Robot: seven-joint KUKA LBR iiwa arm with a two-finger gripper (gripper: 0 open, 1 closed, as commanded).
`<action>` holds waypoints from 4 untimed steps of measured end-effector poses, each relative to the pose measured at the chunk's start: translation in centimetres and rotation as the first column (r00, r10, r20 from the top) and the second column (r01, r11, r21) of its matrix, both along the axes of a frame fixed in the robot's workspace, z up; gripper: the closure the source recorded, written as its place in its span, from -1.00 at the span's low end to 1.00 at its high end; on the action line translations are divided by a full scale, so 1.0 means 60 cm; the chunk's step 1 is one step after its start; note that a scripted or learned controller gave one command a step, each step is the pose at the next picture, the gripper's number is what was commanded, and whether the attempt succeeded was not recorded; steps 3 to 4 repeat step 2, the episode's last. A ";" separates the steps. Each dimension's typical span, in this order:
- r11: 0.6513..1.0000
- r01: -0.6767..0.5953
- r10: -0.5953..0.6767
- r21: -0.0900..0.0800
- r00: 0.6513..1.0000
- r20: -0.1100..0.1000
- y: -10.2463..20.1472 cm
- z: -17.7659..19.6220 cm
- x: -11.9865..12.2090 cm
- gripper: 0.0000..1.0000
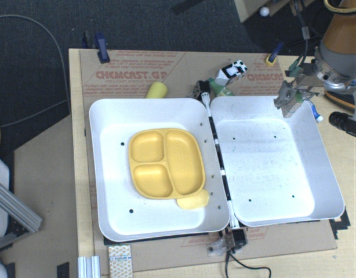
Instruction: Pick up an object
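Observation:
A yellow divided plate (pixel 166 162) lies in the left bin (pixel 108 120), with three compartments facing up. A small pale yellow piece (pixel 193 200) pokes out from under its near right corner. My gripper (pixel 290 101) hangs over the far right corner of the right bin (pixel 271 172), well away from the plate. I see nothing in it.
On the cardboard behind the bins lie a yellow cylinder-like object (pixel 156 90) and a black-and-white item (pixel 232 70). A blue clamp (pixel 101 47) sits at the far left corner of the board. The arm's orange band (pixel 343 33) is at the top right.

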State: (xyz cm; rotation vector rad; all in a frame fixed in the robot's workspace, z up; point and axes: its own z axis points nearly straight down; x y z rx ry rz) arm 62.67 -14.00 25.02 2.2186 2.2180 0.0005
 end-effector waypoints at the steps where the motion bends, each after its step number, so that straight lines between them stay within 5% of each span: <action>1: 1.000 0.001 -0.001 0.002 1.000 -0.006 -0.115 -0.034 -0.027 1.00; 2: 1.000 -0.002 0.002 0.005 1.000 -0.006 0.026 -0.087 -0.050 1.00; 4: 1.000 -0.002 0.002 0.005 1.000 -0.006 0.026 -0.087 -0.050 1.00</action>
